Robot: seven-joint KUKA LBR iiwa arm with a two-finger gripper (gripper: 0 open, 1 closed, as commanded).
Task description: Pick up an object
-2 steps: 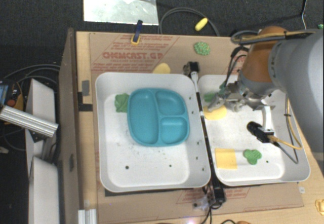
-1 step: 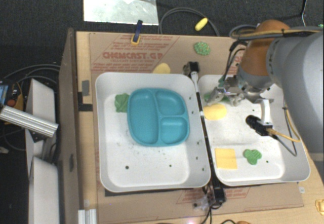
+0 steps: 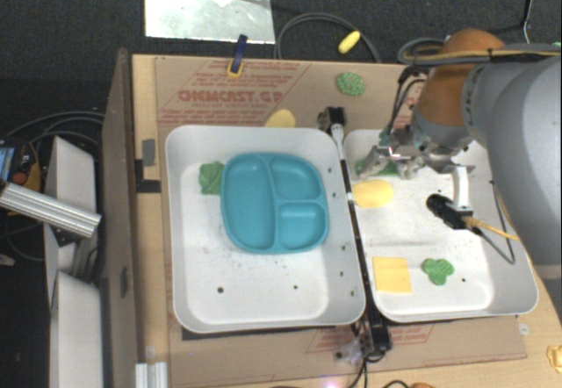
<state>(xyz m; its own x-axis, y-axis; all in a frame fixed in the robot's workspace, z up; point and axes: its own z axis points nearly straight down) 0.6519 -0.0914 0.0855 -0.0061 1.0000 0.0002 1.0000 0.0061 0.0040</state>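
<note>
Here the gripper (image 3: pixel 392 158) hangs in the right bin's (image 3: pixel 496 276) far-left corner, a yellow lump (image 3: pixel 373 194) just nearward of it. Clenched or released, I cannot tell.

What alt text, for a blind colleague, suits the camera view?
The gripper hangs over the right bin, which holds a yellow oval, a yellow square and a green piece. The left bin holds a blue divided plate.

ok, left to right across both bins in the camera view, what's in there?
Green leaf → blue divided plate → yellow square → green floret. The yellow lump overlaps the yellow square's span left to right, so I left it unplaced.
</note>
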